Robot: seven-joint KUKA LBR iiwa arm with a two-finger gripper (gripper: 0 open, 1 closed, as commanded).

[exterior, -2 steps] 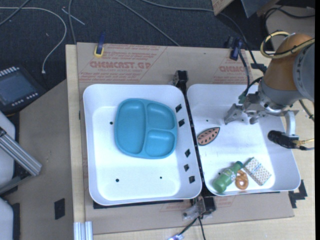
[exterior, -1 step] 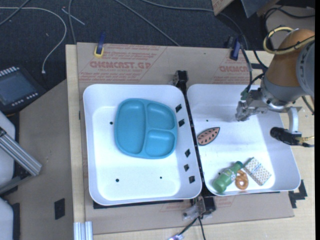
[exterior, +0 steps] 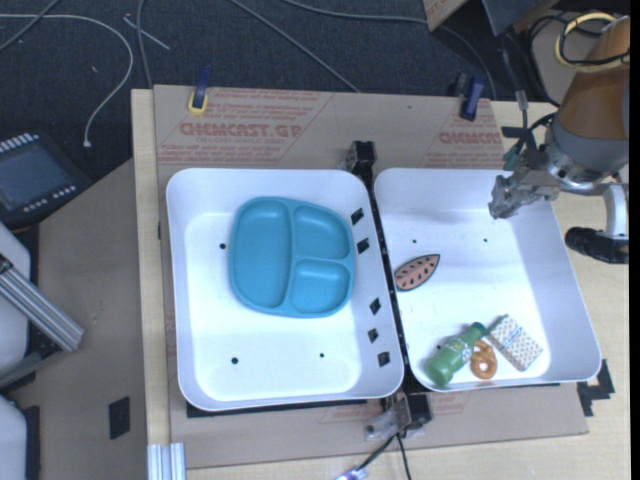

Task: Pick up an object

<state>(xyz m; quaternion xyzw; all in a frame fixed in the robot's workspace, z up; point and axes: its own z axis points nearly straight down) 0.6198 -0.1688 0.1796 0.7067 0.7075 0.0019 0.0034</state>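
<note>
You see two bins of smooth white plastic with a soft sheen, the left bin (exterior: 200, 368) and the right bin (exterior: 560, 268). The blue divided plate (exterior: 290, 258) looks like matt moulded plastic. Under the bins lies a board (exterior: 300, 118) of dull brown cardboard with faded red print. The green bottle (exterior: 455, 356) looks like glossy plastic. The patterned packet (exterior: 516, 343) beside it seems to be paper or card. The leaf-shaped piece (exterior: 416, 271) has a matt, ribbed face. The gripper (exterior: 512, 196) shows dull grey metal.
</note>
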